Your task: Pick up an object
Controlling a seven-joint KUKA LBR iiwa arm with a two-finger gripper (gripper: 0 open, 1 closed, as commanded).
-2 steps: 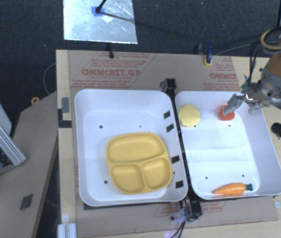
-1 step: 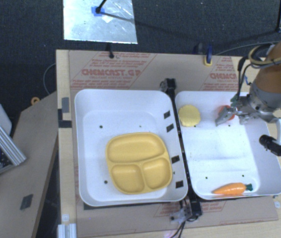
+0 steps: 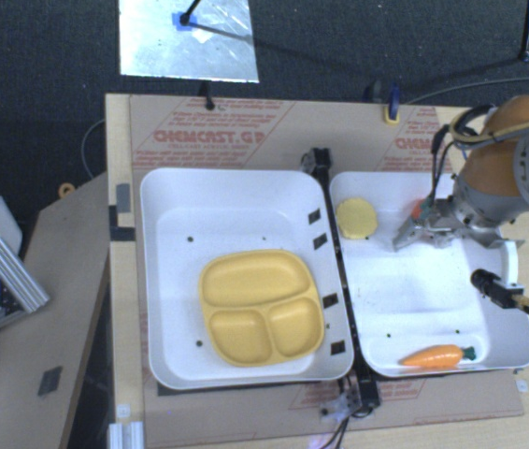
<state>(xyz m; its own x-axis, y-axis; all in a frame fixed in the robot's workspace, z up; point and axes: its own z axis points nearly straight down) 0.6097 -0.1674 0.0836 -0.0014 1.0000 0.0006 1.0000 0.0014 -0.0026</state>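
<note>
Camera view, from above: two white bins sit side by side on the counter [image 3: 246,138], w/ brown cardboard under them. The left bin [image 3: 171,251] has a yellow plate [image 3: 261,305] in it, the kind w/ three parts, lying flat near the front & a bit to the right. The right bin [image 3: 414,297] has a yellow round thing [image 3: 357,218] in the back left corner, close to the wall btw the two bins. It also has a toy carrot [image 3: 433,355], orange w/ a little green end, lying on its side near the front wall, green end to the right. The grey arm [image 3: 512,171] comes in from the right, w/ its orange part up top. The gripper [image 3: 416,231] is down low in the back part of the right bin, just to the right of the yellow round thing but not touching it. It's well apart from the carrot. Can't tell if the gripper is open or closed, it's too small & blurry, and I see nothing held in it. A shiny silver sheet [image 3: 188,26] lies on the dark floor behind the counter.
</note>
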